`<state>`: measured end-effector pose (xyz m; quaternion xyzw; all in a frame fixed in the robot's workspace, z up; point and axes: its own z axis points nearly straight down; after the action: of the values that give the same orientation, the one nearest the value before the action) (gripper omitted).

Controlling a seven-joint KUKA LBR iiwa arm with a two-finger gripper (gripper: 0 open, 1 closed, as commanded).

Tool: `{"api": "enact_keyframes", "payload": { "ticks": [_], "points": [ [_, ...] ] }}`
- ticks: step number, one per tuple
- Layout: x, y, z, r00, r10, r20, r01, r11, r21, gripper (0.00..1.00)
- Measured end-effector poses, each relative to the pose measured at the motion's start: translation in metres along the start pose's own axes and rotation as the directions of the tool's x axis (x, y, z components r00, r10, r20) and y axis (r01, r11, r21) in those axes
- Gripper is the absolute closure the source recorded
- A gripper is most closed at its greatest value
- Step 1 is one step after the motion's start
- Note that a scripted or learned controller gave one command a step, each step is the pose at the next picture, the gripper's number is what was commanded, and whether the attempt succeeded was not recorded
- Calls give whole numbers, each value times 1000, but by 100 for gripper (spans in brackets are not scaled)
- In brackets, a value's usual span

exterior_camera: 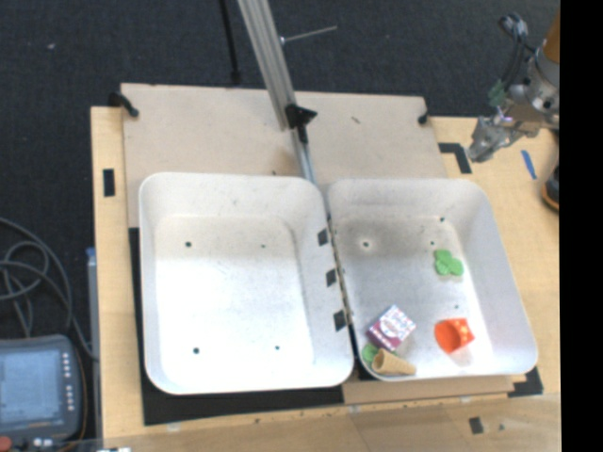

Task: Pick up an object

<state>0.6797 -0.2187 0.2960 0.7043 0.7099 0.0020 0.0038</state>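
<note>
Objects we count in the right bin (490, 217): one green piece (448, 265), one orange piece (454, 334), one purple-patterned block (391, 328), one cone (392, 363). Gripper (485, 145) sits outside; its opening we cannot tell.

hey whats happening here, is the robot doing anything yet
Not much yet. The grey robot arm's hand sits above the bench past the far right corner of the right white bin, with nothing visibly in it. Four small things lie in that bin: a green lumpy toy, an orange plastic piece, a purple and white patterned block and a tan cone-shaped piece at the near rim. The left white bin sits beside it.
</note>
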Motion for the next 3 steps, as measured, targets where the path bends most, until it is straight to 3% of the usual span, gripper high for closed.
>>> {"api": "enact_keyframes", "payload": {
  "ticks": [3],
  "points": [
    [128,-61,-7,1000,3,-4,-3,1000,8,100]
  ]
}}
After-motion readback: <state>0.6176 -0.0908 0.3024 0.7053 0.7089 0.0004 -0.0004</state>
